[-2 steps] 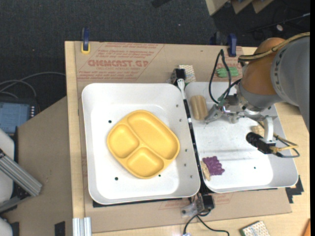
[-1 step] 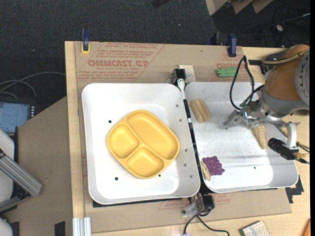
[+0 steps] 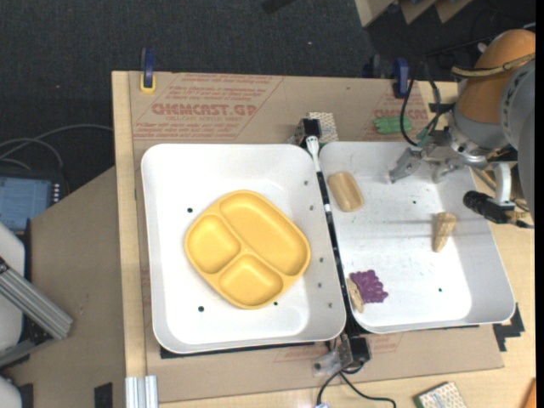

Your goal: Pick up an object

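The right bin [image 3: 476,308] served as the landmark. The gripper [image 3: 422,161] hung over that bin's far edge, near its back right corner, with nothing seen between its fingers [image 3: 399,171]; whether they stood spread or pressed together could not be told at this size. Three candidate objects lay inside the right bin: a tan rounded block [image 3: 344,191] against its left wall toward the back, a small tan wedge [image 3: 443,230] near its middle right, and a purple clump [image 3: 370,286] at its front left. The left bin [image 3: 166,228], beside it, held a yellow divided tray [image 3: 246,247]. The pick appeared not yet begun. The wedge was the nearest target and stood well apart from the walls; the descent should centre on it, fingers straddling its narrow width, closing only once low.
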Controlling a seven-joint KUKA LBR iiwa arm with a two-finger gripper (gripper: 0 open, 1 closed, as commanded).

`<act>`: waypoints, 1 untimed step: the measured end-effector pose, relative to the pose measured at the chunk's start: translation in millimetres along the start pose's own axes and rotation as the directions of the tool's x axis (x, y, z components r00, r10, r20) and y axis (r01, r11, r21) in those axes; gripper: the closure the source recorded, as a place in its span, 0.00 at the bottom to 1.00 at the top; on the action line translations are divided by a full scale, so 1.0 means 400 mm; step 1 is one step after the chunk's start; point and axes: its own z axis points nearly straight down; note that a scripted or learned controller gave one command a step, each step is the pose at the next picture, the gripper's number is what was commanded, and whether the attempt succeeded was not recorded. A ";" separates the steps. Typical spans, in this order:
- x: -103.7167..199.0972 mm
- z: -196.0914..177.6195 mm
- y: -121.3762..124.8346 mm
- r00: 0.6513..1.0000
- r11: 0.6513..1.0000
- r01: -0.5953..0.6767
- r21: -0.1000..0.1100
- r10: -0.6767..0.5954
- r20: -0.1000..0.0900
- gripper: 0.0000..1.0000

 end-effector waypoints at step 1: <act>-0.046 0.001 -0.221 1.000 1.000 -0.002 0.004 0.002 -0.011 0.00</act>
